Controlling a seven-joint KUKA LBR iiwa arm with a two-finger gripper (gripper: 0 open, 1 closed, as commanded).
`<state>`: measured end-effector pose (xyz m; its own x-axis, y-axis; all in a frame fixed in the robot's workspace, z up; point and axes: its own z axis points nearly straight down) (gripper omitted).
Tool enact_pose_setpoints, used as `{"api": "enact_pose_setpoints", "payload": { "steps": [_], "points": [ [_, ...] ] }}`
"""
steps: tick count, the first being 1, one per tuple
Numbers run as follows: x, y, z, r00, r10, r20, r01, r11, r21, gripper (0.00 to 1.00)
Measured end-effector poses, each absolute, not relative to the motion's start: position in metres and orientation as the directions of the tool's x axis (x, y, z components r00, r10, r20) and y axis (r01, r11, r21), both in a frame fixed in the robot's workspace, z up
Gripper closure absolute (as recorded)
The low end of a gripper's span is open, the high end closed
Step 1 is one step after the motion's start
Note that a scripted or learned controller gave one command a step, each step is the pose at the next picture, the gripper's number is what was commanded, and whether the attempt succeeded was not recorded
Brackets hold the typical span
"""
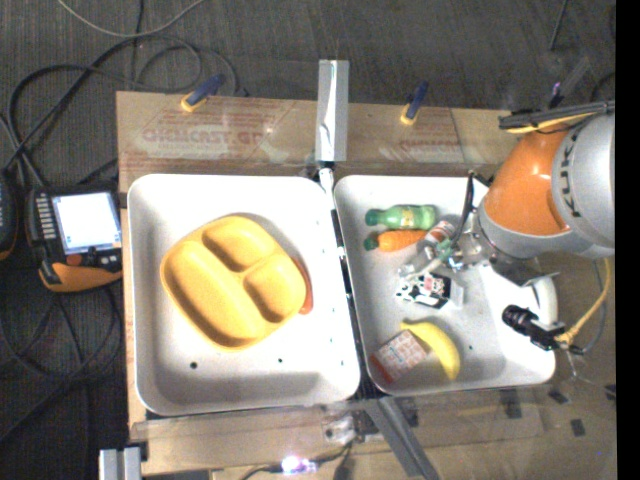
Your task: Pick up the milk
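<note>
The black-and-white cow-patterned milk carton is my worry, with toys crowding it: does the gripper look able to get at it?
Probably yes. The black-and-white cow-patterned milk carton lies uncovered in the right white bin, the gripper just above it. The orange carrot and yellow banana lie apart from it.

A single fixed camera is looking down at a slant on the desk [230, 133] from well above, taking in both white bins [150, 368] side by side, the arm [560, 193] entering from the frame's right.
</note>
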<state>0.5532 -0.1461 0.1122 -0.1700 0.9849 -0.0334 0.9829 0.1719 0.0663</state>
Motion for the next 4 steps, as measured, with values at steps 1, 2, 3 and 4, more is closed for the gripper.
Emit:
{"api": "enact_pose_setpoints", "payload": {
  "steps": [1,2,3,4],
  "points": [
    [0.542,-0.146,0.112,-0.152,0.988,-0.028,0.986,0.153,0.070,0.00],
    [0.531,-0.134,0.112,-0.186,0.982,-0.037,0.980,0.189,0.069,0.00],
    [0.518,-0.130,0.112,-0.249,0.968,-0.038,0.965,0.251,0.071,0.00],
    [0.526,-0.141,0.124,-0.273,0.962,-0.009,0.962,0.273,0.020,0.00]
  ]
}}
